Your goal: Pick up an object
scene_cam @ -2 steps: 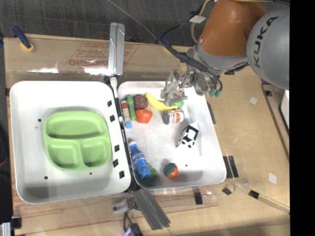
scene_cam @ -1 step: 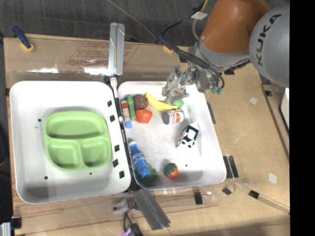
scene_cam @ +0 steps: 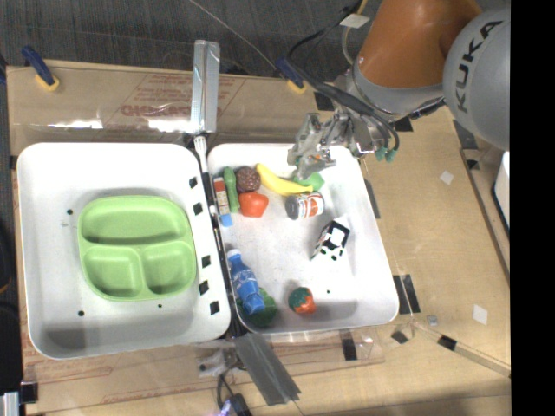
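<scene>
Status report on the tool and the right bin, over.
Tool low over right bin's far edge, above banana. Nothing seen held. Can and tomato crowd the banana.

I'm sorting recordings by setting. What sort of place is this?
Likely a robotics lab test bench: a KUKA arm reaching over two white bins, toy food such as a banana, and a cardboard-covered bench with clamps.

Open floor between can, bottle

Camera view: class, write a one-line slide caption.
KUKA arm's gripper hovers over banana in cluttered right bin; green tray fills left bin.
</scene>
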Robot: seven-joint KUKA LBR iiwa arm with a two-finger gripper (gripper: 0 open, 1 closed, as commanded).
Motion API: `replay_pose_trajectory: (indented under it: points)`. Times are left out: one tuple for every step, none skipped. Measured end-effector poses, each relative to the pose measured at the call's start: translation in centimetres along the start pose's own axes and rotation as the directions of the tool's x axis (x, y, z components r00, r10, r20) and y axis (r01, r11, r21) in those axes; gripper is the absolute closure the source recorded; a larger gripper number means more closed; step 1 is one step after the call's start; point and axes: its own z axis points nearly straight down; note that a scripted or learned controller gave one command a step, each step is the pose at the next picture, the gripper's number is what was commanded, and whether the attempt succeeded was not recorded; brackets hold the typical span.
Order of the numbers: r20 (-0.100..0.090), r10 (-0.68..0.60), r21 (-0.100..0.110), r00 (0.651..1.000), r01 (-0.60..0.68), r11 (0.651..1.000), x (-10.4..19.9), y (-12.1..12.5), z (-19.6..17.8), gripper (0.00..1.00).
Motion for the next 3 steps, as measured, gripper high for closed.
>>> replay_pose_trajectory:
  points:
    - [0.003, -0.002, 0.001, 1.000, 0.002, 1.000, -0.1, 0.0, -1.1, 1.00]
    - [0.007, -0.004, 0.002, 1.000, 0.004, 1.000, -0.3, 0.1, -2.2, 1.00]
    - [0.011, -0.006, 0.004, 1.000, 0.006, 1.000, -0.4, 0.1, -3.3, 1.00]
